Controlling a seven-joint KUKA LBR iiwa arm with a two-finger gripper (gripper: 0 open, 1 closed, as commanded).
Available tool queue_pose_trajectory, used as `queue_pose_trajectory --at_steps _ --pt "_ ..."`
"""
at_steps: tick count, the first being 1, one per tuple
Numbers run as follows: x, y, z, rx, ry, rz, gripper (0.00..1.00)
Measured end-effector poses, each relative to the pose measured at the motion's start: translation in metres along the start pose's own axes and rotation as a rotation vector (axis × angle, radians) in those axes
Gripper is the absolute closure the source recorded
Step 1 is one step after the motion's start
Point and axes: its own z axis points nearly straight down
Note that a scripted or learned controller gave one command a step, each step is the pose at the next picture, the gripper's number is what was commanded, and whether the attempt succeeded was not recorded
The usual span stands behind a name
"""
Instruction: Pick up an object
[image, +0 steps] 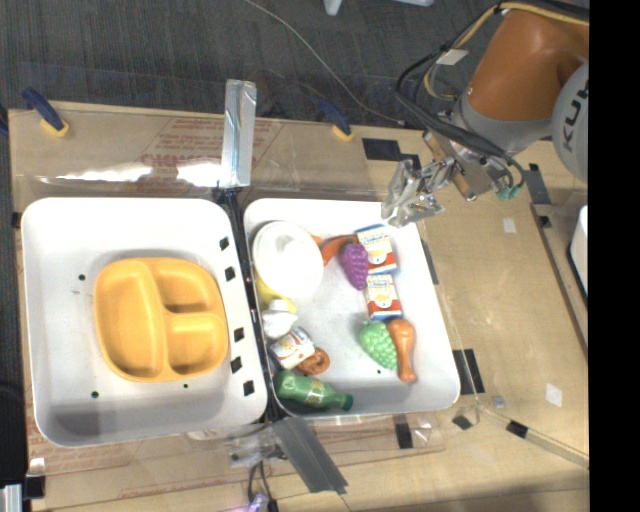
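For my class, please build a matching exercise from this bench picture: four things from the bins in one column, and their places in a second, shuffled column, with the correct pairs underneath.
Things:
1. yellow divided tray
2. green bottle
3. purple grapes
4. pincer

Places:
A. at the near edge of the right bin
B. over the far right corner of the right bin
C. in the left bin
D. in the far half of the right bin, beside a small carton

Pairs: 1-C, 2-A, 3-D, 4-B

Bench (520, 330) with two white bins (130, 225) side by side
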Motion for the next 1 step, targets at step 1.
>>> queue_pose_trajectory --at_steps 1 --pt "-0.0345 0.0905 0.0088 -0.008 0.006 -0.030 1.00"
